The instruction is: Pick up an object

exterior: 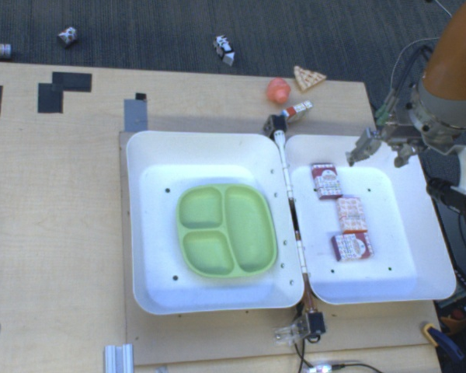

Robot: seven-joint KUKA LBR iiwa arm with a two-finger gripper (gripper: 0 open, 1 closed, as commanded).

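Three small red-and-white packets lie in a column in the right bin (419, 231): one at the top (325, 181), one in the middle (350, 212) and one at the bottom (351, 246). My gripper (382, 152) hangs above the bin's far edge, up and to the right of the top packet. Its two fingers are spread apart with nothing between them. The grey arm with its orange band (454, 45) comes in from the upper right.
A green divided plate (226, 230) sits in the left bin (151, 231). Behind the bins on the bench lie a red ball (278, 90), a toy pizza slice (309, 77) and a small tube (295, 111). Cables run along the right side.
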